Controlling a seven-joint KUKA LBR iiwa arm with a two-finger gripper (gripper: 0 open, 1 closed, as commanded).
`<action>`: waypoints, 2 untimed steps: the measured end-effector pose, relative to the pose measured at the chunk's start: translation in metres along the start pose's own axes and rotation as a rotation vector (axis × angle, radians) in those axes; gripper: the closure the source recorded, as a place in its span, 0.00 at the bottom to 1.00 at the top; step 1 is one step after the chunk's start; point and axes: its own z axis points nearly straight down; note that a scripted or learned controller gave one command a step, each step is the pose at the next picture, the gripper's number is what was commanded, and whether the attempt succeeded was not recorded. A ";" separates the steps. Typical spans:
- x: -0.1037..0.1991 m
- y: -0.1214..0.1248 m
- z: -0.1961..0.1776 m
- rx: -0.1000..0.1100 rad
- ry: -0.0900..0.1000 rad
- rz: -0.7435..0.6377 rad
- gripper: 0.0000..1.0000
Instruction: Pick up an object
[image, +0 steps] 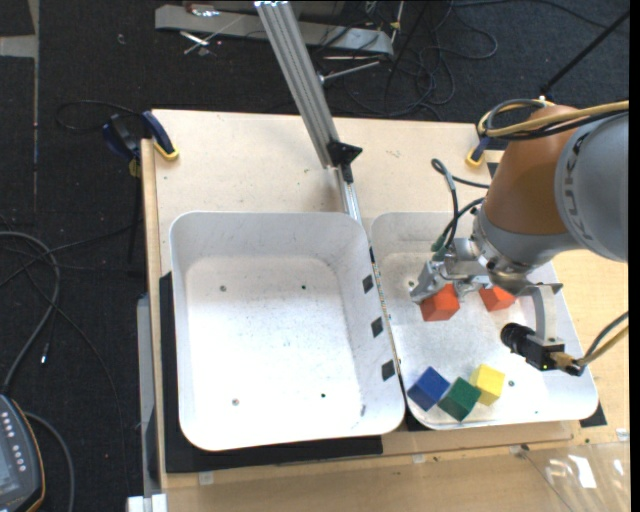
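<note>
My gripper (446, 283) hangs over the middle of the right bin (560, 405), under the orange-banded wrist. An orange-red block (440, 304) lies directly beneath it, touching or nearly touching its tip. I cannot tell whether the block is gripped or resting on the bin floor. A second red block (497, 297) sits just to the right, partly hidden by the wrist. Near the bin's front edge lie a blue block (430, 387), a green block (460, 399) and a yellow block (489, 382), close together.
The left bin (200, 240) stands beside the right one, their walls meeting at a shared ridge. A slanted metal rail (305, 85) comes down to the bins' back junction. A black cable fitting (530, 345) hangs off the arm over the right bin.
</note>
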 end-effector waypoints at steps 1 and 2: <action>0.068 0.007 0.000 -0.001 -0.001 0.000 1.00; 0.119 0.009 0.001 0.000 -0.002 0.002 1.00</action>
